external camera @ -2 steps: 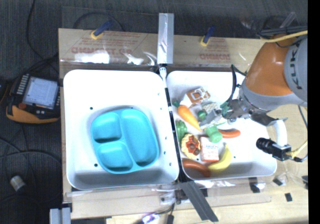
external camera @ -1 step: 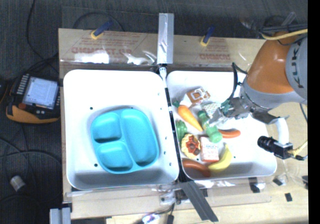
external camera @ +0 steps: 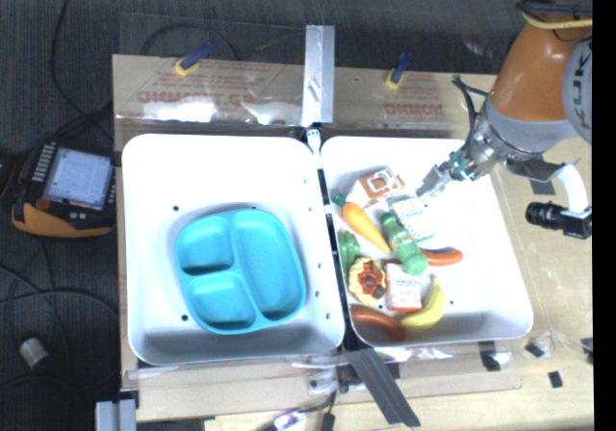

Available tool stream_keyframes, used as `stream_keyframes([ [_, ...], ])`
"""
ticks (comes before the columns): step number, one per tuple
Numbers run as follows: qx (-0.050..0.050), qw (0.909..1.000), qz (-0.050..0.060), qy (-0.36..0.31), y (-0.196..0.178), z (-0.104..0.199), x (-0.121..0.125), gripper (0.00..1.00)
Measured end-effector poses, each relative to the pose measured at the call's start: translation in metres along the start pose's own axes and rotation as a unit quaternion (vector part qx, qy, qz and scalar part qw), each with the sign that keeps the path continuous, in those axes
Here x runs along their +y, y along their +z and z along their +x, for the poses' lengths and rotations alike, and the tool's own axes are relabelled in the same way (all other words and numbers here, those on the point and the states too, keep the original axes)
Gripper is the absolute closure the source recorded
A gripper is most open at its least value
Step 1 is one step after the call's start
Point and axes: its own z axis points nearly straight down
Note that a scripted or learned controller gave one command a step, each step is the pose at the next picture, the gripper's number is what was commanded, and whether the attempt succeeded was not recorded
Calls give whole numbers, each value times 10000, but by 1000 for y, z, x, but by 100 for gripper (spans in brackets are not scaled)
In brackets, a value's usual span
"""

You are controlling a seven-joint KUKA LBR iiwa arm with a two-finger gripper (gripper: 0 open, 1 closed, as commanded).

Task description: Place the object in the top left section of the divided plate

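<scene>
The bench spans the middle of the frame, its brown top showing along the upper edge behind two shallow white bins set side by side. The left bin fills the centre-left; the right bin sits just beside it, the two meeting at a dark seam in the middle.

In the upper right corner the arm comes in — its orange band uppermost, grey wrist below — slanting down and to the left over the right bin's upper right part.

Inside the left bin lies the divided plate, turquoise, with three sections: two smaller ones stacked on its left side and one long one on its right. Its top left section shows bare turquoise.

The toy foods are heaped in the left half of the right bin, well apart from the plate. From larger to smaller: a yellow banana at the lower edge of the pile, an orange carrot near the seam, a green bottle in the middle, a red sausage to the right of it, and a small printed box at the top.

The gripper hangs at the pile's upper right, near the printed box; whether its tips are apart or together cannot be told, and nothing is seen between them.
</scene>
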Motion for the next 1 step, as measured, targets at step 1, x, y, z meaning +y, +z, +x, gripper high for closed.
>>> stream_keyframes([
  [1,22,10000,6,-42,78,43,-49,100],
])
